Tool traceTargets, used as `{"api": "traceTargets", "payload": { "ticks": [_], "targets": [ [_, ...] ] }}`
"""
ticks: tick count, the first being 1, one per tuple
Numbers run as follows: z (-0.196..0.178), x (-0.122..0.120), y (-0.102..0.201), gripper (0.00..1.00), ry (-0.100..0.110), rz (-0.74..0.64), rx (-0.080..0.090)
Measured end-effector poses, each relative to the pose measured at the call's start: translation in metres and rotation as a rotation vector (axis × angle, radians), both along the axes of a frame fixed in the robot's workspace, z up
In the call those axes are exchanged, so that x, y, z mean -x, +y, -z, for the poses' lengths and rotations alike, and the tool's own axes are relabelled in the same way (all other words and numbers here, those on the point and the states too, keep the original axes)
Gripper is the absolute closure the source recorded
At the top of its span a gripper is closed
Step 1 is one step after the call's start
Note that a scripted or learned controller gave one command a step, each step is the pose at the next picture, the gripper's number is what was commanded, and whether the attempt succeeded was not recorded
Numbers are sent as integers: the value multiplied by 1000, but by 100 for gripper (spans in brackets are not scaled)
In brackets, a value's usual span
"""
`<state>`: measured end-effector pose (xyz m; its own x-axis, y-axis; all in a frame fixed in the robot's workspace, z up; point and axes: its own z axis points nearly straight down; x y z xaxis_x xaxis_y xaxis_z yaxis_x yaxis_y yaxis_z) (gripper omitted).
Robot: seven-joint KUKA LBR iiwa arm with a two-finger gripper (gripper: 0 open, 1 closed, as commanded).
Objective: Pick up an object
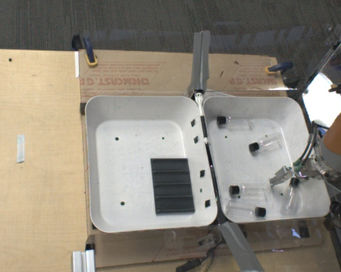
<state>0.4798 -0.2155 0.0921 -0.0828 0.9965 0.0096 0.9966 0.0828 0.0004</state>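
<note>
Beside the metal-looking tool [288, 177] lie clear glossy plastic vials [265, 143] in a smooth white plastic bin [306, 205], while farther off sit a matt black ribbed block [172, 186] and brown cardboard [136, 75].

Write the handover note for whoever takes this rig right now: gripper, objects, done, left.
Gripper: low over the right bin, near its right side; finger state unreadable from this view.
Objects: several clear vials with black caps lie in the right bin, one near the top left, one mid-bin, two near the bottom edge. A black ridged block lies in the left bin.
Done: nothing visibly lifted.
Left: grasp and lift one object.
</note>
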Motion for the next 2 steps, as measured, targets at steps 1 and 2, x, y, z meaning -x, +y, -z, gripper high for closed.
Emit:
{"api": "traceTargets", "payload": {
  "ticks": [1,2],
  "targets": [
    [-9,0,-2,100,-2,4,5],
    [-110,-7,63,100,1,70,10]
  ]
}}
